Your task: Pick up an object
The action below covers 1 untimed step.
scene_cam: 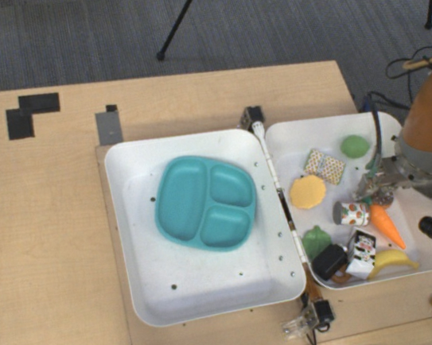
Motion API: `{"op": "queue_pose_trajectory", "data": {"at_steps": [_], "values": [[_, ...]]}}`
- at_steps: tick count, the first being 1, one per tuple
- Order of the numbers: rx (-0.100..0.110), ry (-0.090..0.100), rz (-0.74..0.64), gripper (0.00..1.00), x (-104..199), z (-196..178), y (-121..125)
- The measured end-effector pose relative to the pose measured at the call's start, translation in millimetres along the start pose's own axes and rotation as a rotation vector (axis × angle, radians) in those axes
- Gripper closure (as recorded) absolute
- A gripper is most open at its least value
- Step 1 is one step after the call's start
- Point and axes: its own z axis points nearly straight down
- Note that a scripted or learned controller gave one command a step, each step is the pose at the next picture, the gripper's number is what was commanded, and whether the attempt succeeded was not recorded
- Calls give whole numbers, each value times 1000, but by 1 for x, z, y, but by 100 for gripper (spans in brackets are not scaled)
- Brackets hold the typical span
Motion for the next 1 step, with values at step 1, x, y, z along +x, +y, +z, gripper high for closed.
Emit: {"op": "queue_pose_trajectory", "data": {"at_steps": [1], "values": [[27, 17, -1, 100, 37, -61, 2]]}}
